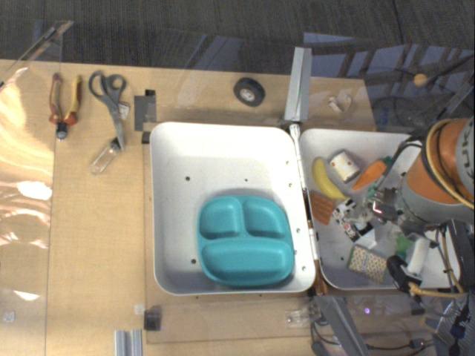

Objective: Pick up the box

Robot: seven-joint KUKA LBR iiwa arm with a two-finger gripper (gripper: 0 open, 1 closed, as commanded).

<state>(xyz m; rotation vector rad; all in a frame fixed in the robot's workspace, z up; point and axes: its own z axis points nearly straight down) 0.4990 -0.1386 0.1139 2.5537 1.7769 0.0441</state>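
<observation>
The grey arm's tool [364,212] hangs low in the right-hand white plastic bin [330,273], amid clutter, whether clenched I cannot tell. The small white cardboard box [344,166] sits at the far side, beside the yellow banana [324,179]. Judged: the approach step; next, centre over the box.

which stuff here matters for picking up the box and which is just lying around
For the job:
- small white box with a dark end, in the right white bin
- arm's pincer, low over that bin

Just lying about:
- teal divided plastic tray in the left white bin
- yellow banana
- orange carrot
- grey-handled scissors
- red-handled pliers
- black tape roll
</observation>
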